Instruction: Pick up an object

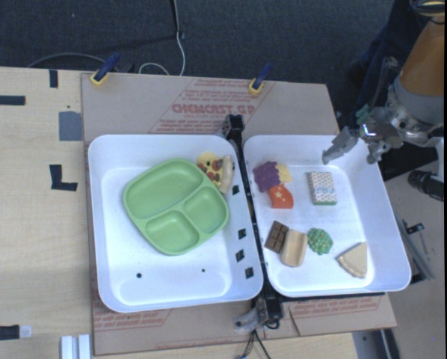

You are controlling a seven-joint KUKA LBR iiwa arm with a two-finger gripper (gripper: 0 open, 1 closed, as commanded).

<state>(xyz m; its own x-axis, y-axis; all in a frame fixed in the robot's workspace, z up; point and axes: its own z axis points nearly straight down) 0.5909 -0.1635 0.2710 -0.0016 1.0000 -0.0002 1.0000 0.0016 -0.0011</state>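
Observation:
The right bin [380,223] holds several toy foods: purple grapes [265,175], a red piece [281,197], a small patterned box [322,188], a chocolate bar [276,235], a bread roll [294,248], a green broccoli [320,241] and a tan sandwich wedge [353,260]. My gripper [354,152] hovers over the bin's far right corner, up and to the right of the patterned box. Its fingers are spread open with nothing between them.
The left bin [104,223] holds a green divided plate [176,206], with a pizza slice [216,169] at the plate's far right edge. A black divider with clips [242,200] runs between the bins. Cardboard lies under both bins.

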